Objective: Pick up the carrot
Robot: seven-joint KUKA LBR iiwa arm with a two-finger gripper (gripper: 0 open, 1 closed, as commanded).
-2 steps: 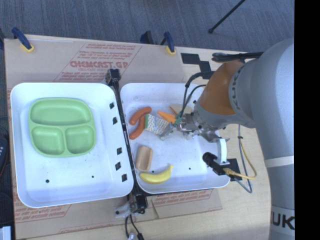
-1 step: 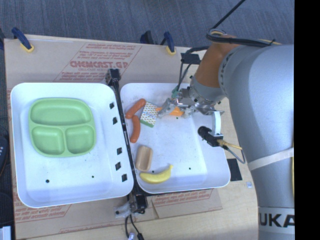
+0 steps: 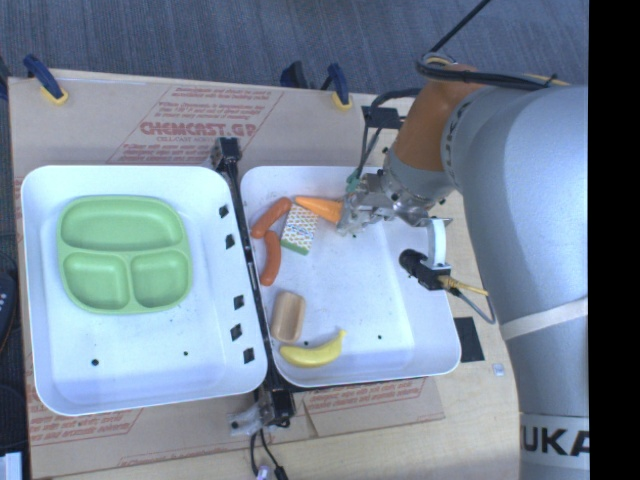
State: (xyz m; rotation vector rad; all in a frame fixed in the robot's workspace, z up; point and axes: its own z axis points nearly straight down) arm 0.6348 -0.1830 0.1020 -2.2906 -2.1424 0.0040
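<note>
The carrot [image 3: 318, 207] is lying in the right bin [image 3: 385, 313], near its far edge, with the thick end pointing toward the arm and the thin end toward the middle of the bin. The end effector [image 3: 352, 215] is sitting low, just beside that thick end — so close that it is touching it or almost touching it, but I cannot tell which. Whether it is open or closed I cannot tell either; the metal parts are too small and mixed together here.

In my judgement, the step in hand is the approach or the very start of the grasp. The carrot is resting on the bin floor and is not lifted.

Other things are crowding the place. A white and green sponge [image 3: 299, 231] is lying just beside the carrot, on its near side, and two sausages [image 3: 270, 237] are lying to its left, one behind the other. A bread roll [image 3: 288, 316] and a banana [image 3: 313, 349] are well apart, at the near side of the bin. The green plate [image 3: 124, 252] is in the left bin [image 3: 40, 348].

The next move is calling for a firm hold around the carrot's body only — not the sponge — and then a straight lift.
</note>
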